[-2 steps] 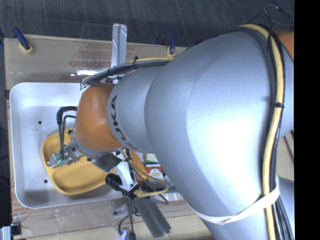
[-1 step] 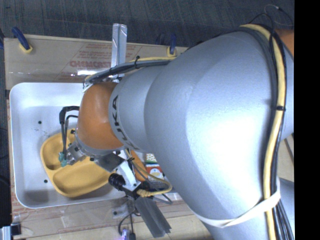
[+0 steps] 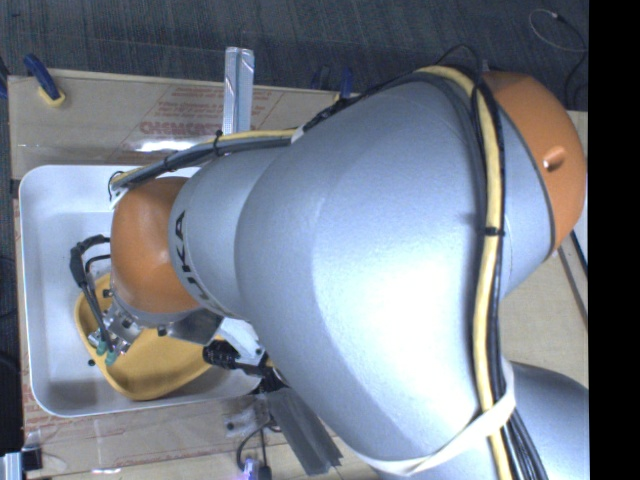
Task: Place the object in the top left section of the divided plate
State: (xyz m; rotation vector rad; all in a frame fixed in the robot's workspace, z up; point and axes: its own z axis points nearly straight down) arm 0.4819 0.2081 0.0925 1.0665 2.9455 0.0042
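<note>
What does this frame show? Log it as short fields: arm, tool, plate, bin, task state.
arm: grey arm covers most of the view, reaching over the left bin
tool: tool low over the plate; fingers unclear
plate: yellow plate mostly hidden, sections not readable
bin: white bin
task state: cannot tell; no object visible
</note>
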